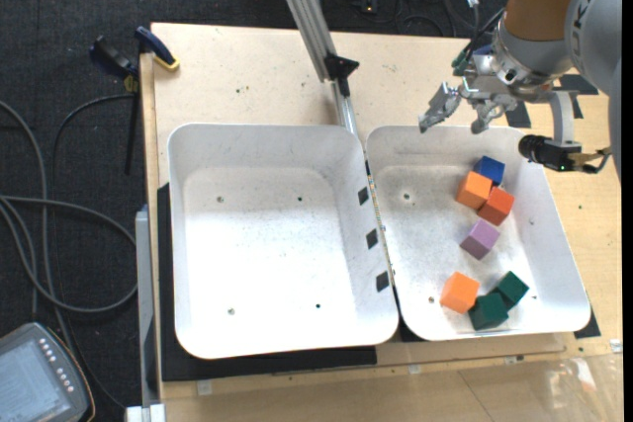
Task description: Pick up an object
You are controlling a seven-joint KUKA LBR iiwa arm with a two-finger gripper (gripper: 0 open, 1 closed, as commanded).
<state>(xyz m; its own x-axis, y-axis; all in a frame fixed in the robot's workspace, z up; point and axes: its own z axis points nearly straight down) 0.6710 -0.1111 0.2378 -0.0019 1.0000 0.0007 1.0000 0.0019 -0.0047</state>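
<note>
We see two white bins on the wooden bench (257,74): the left bin (198,143) and the right bin (564,242), which holds an orange block (460,293), two green blocks (499,301), a purple block (481,238), and orange, red and blue blocks (487,187). Above the right bin's far rim we find the gripper (458,111), fingers spread, nothing between them. Dark carpet surrounds the bench.

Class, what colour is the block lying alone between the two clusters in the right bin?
Light purple block, seen in the camera view.
</note>
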